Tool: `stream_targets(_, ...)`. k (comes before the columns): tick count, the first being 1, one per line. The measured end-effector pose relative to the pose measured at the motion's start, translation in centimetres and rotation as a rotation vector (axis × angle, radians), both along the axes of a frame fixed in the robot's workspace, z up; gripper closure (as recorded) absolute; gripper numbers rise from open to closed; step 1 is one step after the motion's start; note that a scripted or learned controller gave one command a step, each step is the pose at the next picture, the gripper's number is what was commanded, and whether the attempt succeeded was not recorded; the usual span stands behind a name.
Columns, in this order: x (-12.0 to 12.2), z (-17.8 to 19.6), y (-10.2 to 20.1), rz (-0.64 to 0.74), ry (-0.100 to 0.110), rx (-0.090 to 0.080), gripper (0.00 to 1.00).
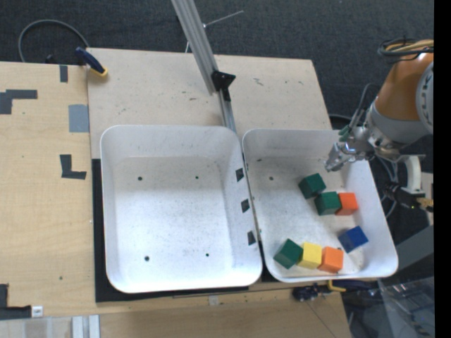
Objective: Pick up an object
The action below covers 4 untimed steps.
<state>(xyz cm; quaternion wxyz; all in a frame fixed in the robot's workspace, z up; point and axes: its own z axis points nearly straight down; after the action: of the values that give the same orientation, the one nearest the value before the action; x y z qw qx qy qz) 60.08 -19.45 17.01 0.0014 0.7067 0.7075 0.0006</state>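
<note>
The right bin [282,150] holds several small blocks. Two green blocks [312,186] [328,203] lie near its middle right, with an orange block [347,203] touching the second one. A blue block [353,239] lies lower right. Along the front wall sit a green block [288,253], a yellow block [311,255] and an orange block [332,259] in a row. My gripper [337,158] hangs over the bin's upper right part, just above and right of the upper green block. Nothing shows between its fingers.
The left bin [113,189] stands beside the right one, sharing a middle wall. A slanted metal pole [201,41] runs down to the bins' junction. A cable and a blue-yellow clamp [91,60] lie on the bench at the far left.
</note>
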Motion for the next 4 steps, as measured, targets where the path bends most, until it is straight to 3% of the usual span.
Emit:
stream_targets(2,0.8,11.6,0.2,0.001,-0.002,-0.001,1.0)
stream_targets(4,-0.9,10.4,10.3,0.005,0.004,0.002,1.0)
